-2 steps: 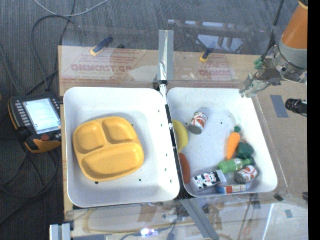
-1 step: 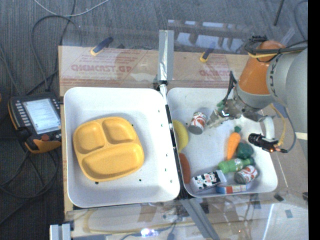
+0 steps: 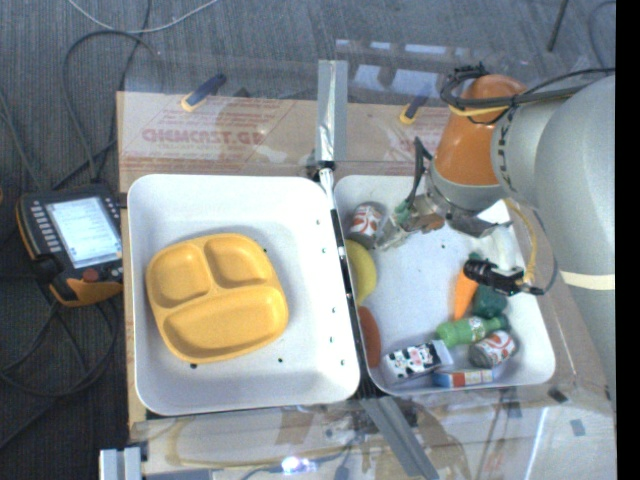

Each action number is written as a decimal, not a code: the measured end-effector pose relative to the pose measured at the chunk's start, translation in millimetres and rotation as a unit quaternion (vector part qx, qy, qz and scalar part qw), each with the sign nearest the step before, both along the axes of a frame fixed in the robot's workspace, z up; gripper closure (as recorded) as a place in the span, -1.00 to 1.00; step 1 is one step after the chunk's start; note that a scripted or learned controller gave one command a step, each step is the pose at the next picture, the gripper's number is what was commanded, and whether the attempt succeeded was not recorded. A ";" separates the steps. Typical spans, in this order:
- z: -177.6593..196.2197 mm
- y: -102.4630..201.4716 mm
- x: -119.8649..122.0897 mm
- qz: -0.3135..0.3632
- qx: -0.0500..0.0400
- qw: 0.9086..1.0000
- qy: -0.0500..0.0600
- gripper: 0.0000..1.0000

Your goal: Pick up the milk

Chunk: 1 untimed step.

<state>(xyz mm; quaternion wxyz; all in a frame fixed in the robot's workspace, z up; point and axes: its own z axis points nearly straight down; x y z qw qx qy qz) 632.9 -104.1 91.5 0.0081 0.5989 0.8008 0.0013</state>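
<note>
The milk is a small carton with black and white cow patches. It lies on its side near the front edge of the right bin. My gripper hangs low over the far left part of that bin, well behind the milk. It is beside a round brown-and-white can. The view is too coarse to tell whether anything is in its grasp.
The right bin also holds a yellow fruit, a red item, a carrot, a green bottle, a round can and a blue-orange tube. A yellow divided plate lies in the left bin.
</note>
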 end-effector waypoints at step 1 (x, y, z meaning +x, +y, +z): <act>0.0 -34.5 -76.5 -0.045 0.002 0.999 0.000 1.00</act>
